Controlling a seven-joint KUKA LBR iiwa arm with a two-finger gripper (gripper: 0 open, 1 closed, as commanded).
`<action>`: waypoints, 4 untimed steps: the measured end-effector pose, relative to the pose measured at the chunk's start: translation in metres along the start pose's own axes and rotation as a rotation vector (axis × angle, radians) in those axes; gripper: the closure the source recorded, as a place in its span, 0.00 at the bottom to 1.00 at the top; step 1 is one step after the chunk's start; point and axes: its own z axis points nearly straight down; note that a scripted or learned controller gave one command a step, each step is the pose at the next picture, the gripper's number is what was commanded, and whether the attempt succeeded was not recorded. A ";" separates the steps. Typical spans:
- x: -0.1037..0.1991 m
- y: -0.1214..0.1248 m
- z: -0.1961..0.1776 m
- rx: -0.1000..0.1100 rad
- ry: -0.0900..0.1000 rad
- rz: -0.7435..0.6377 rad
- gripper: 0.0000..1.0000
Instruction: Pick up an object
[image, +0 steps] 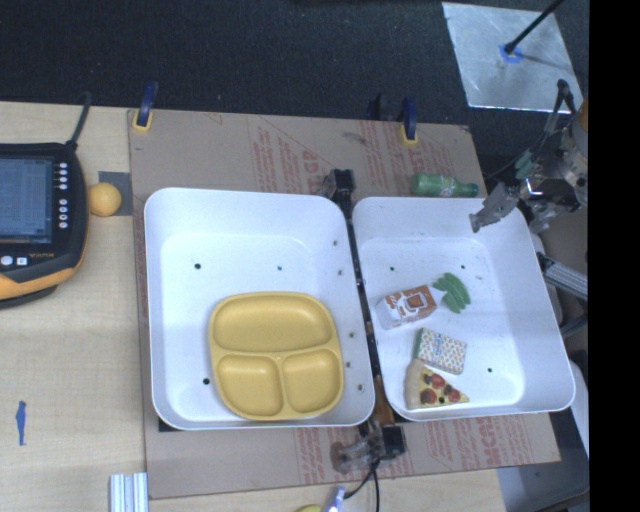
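We record two shallow white bins side by side on a cardboard sheet. We take the right bin as our landmark.

Inside the right bin, near its middle: a small brown-and-white carton, with a green leafy piece just beside it toward the bin's far right. Toward the near edge of the same bin: a patterned square packet and, touching it on the near side, a toy pizza slice.

Left of the right bin: the left bin, holding a yellow divided plate.

Beyond the far edge of the right bin: a green bottle lying on the cardboard.

At the far right corner of the right bin we note the gripper, above the rim; we cannot tell how its grasp stands, and nothing is seen between its tips.

Well left of both bins: a handheld control pendant and a yellow ball.
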 end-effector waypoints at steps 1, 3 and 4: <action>0.007 -0.025 0.159 0.000 0.001 0.000 0.00; -0.024 0.005 0.168 0.001 0.000 0.000 0.00; -0.014 0.002 0.192 0.002 0.001 0.000 0.00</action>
